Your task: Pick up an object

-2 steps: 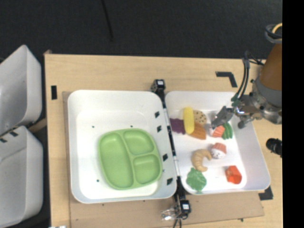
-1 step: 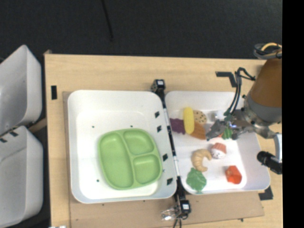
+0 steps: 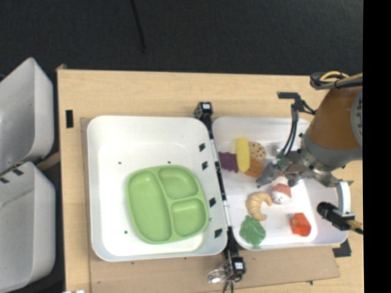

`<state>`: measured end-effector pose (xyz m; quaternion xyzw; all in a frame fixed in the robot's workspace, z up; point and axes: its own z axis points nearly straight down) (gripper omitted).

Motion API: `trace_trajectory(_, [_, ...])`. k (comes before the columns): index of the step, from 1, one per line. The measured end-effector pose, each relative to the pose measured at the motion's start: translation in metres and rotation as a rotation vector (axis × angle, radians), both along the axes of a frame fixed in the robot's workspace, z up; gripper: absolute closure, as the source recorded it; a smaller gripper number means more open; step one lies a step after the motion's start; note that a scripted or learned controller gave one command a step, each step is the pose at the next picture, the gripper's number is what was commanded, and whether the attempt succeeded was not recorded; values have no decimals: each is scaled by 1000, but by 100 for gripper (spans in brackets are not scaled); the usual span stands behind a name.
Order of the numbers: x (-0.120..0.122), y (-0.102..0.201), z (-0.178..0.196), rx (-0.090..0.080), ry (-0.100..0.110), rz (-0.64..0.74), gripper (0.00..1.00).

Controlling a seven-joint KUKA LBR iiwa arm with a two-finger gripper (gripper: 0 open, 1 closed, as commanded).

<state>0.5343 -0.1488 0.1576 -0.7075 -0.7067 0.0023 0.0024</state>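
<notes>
Approach step; grey end effector (image 3: 278,174), grip state indiscernible, hovers in the right white bin (image 3: 317,237) over a small white-and-red toy (image 3: 281,194), beside a tan croissant-shaped toy (image 3: 259,204); next: descend, clamp.

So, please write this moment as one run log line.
gripper: low in right bin | nearest: red-white toy | tray: left bin

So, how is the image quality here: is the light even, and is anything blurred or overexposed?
Camera view: light is even and soft; the white bins are bright, nearly washed out at the walls. The gripper region looks soft, its details unclear; the green divided plate and yellow corn read clearly.
</notes>
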Motion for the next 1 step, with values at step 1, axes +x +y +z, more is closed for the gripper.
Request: trace_trajectory(1, [-1, -1, -56, 1, 1, -1, 0])
